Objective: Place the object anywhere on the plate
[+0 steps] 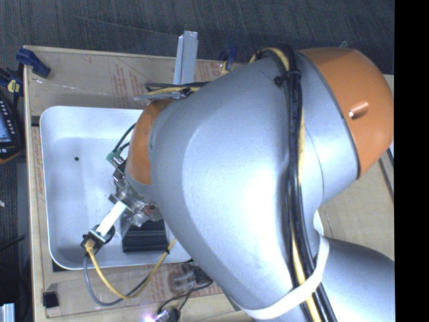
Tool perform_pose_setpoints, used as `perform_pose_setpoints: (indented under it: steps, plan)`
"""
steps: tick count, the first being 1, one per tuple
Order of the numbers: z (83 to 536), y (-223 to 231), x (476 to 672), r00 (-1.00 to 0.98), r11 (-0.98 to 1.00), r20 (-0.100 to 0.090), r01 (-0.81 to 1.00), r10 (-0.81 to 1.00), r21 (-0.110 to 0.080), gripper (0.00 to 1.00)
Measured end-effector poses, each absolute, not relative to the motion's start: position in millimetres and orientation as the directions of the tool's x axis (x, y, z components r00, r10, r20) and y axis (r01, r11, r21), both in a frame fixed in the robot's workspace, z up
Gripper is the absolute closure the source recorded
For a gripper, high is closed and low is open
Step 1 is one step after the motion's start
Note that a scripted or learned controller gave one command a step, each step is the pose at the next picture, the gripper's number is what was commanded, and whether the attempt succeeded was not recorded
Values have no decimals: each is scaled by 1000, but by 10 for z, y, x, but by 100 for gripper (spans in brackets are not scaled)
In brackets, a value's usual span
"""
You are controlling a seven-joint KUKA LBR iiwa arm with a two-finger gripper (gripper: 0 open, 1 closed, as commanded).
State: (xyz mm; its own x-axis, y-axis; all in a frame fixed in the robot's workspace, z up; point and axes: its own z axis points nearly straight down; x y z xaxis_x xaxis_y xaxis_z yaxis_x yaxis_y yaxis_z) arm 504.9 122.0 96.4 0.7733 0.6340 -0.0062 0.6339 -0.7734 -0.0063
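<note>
Claw (137, 213): sitting low inside the left white bin (60, 180), near its lower right part, mostly hidden under the arm's own bulk. Cannot tell from this view how the claw is set, since the wrist is covering it. A dark block (144, 237) is lying on the bin floor directly below the wrist, just beside the claw; whether the two are touching is not clear, and nothing is visibly being held. A white sensor stub with a yellow tip (100, 232) is sticking out from the wrist toward the lower left, and a yellow cable (117, 284) is looping from it over the bin's front rim onto the bench (100, 72). The grey arm (234, 180) is reaching in from the right and covering the right half of the bench. The orange band (348, 99) is showing at upper right. The plate cannot be made out.
</note>
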Motion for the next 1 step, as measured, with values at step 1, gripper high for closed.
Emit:
perform_pose_setpoints:
  steps: [1]
  plan:
    - [1123,1369,5441,585,-585,-1,811,811,-3,100]
